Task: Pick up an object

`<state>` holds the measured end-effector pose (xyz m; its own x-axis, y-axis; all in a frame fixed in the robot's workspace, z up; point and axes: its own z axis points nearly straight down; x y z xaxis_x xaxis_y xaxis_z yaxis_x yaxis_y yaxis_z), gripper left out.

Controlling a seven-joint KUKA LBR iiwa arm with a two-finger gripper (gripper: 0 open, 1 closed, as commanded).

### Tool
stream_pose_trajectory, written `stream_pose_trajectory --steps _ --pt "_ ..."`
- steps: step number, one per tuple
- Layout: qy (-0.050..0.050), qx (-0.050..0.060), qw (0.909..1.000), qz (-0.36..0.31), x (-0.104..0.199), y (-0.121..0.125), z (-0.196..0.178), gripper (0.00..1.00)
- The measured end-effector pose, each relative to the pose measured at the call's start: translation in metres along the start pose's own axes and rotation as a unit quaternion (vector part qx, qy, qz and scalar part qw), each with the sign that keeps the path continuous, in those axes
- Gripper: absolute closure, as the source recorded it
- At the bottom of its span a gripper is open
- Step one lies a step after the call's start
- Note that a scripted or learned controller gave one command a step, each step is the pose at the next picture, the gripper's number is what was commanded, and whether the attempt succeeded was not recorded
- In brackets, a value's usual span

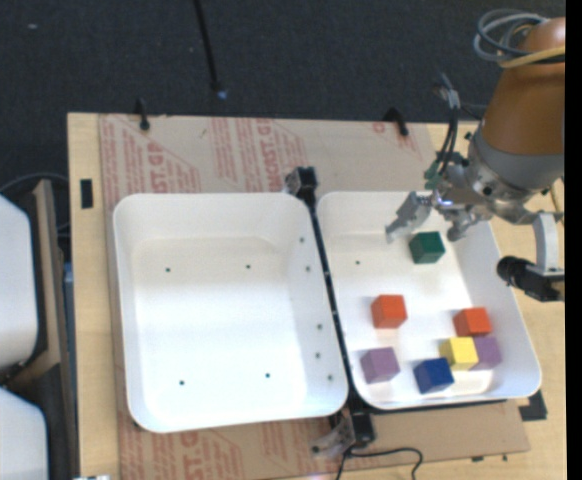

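Camera view: pincer (pixel 433 221) spread above green cube (pixel 427 247).

Seven small blocks and two white bins.
Blocks: one green (pixel 427 247), two orange (pixel 389 311) (pixel 473 322), two purple (pixel 379 365) (pixel 488 351), one yellow (pixel 461 351), one blue (pixel 433 374). Bins: left (pixel 211 313), right (pixel 371 238).

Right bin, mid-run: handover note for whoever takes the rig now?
Gripper: open, fingers spread, above the green cube at the back of the right bin; nothing between the fingers.
Other cubes in that bin: orange, second orange, yellow, blue, purple, and another purple behind the yellow.
Done: approach to the green cube.
Left: descend, close, lift.
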<state>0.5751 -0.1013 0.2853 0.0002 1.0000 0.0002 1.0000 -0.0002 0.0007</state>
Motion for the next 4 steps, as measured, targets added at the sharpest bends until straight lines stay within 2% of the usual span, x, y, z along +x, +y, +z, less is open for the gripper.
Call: stream_pose_trajectory --steps 1,2,3,4 --pt "0.0 0.0 1.0 0.0 0.0 0.0 0.0 0.0" --pt "0.0 0.004 1.0 0.001 0.008 -0.065 0.088 0.0" --pt "0.0 0.004 1.0 0.0 -0.005 -0.038 0.189 0.0" --pt "0.0 0.0 1.0 0.0 -0.005 -0.036 0.185 0.0"
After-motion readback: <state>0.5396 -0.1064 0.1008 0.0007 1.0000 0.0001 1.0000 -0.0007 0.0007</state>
